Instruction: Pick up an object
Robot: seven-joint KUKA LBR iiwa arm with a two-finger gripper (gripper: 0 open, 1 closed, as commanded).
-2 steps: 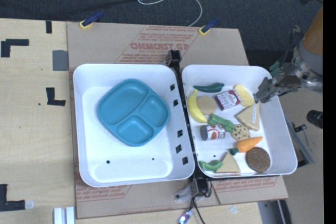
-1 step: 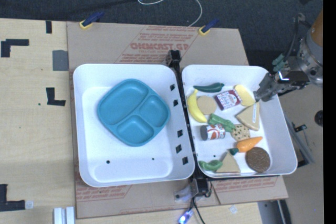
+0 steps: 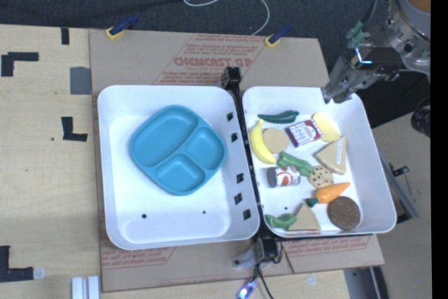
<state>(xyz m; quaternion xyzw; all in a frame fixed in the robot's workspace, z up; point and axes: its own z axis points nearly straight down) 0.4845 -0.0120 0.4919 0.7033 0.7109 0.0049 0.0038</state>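
Observation:
The right bin (image 3: 374,171) holds several toy foods: a green chili (image 3: 278,117), a yellow banana (image 3: 260,143), a red-and-white packet (image 3: 303,132), a cheese wedge (image 3: 332,155), a small can (image 3: 283,177), an orange carrot (image 3: 329,192) and a brown cookie (image 3: 344,212). My gripper (image 3: 338,91) hangs above the bin's far right corner, apart from all of them. Nothing shows between its fingers.
A blue divided plate (image 3: 177,148) lies in the left bin (image 3: 126,220). Both bins rest on cardboard (image 3: 203,59) with yellow and blue clips at its far edge. A white cable (image 3: 224,0) loops behind the bins.

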